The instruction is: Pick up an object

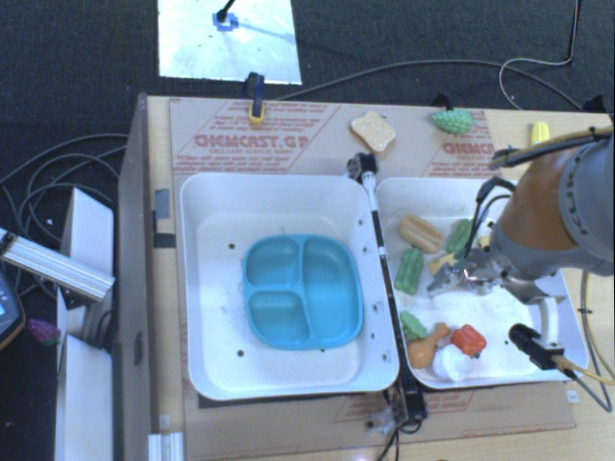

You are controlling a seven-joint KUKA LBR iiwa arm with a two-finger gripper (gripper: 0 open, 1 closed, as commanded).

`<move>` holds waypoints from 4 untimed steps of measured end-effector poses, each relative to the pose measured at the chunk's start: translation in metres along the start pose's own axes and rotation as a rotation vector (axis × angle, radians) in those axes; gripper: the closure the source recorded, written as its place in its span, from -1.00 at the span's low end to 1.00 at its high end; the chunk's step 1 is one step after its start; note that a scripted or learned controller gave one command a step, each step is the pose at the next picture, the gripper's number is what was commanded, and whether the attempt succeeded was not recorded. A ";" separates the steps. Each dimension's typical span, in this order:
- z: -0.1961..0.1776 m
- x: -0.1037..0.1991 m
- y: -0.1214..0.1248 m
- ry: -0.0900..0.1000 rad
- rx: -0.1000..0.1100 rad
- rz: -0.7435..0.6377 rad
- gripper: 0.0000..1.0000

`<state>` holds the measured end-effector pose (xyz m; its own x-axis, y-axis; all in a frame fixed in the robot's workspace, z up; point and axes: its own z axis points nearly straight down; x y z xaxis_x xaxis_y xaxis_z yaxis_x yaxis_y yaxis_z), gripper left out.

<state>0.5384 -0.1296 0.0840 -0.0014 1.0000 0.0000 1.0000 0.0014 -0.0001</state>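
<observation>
Fixed overhead (slanted) view, seemingly mid-range.

arm [567, 209] cropped right, gripper [450, 279] — blurred

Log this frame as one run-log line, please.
stage: reaching | gripper: low in right bin, beside green toy vegetable | grasp: unclear | left bin: blue divided plate

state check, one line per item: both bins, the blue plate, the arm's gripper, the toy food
left bin: holds the blue plate
blue plate: flat, right way up, compartments bare
right bin: holds toy food
gripper: low in the right bin, beside the green piece
green piece: lying in the bin, not gripped
tan roll: lying in the bin
toast piece: outside the bins, on the bench
</observation>
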 end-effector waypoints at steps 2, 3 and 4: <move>-0.001 -0.049 0.101 -0.001 -0.004 -0.004 -1.00; -0.001 -0.067 0.081 -0.001 -0.003 -0.002 -1.00; -0.054 0.019 0.123 0.001 -0.005 -0.005 -1.00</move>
<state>0.6608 -0.1106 0.1376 -0.0065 1.0000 0.0006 1.0000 0.0065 0.0050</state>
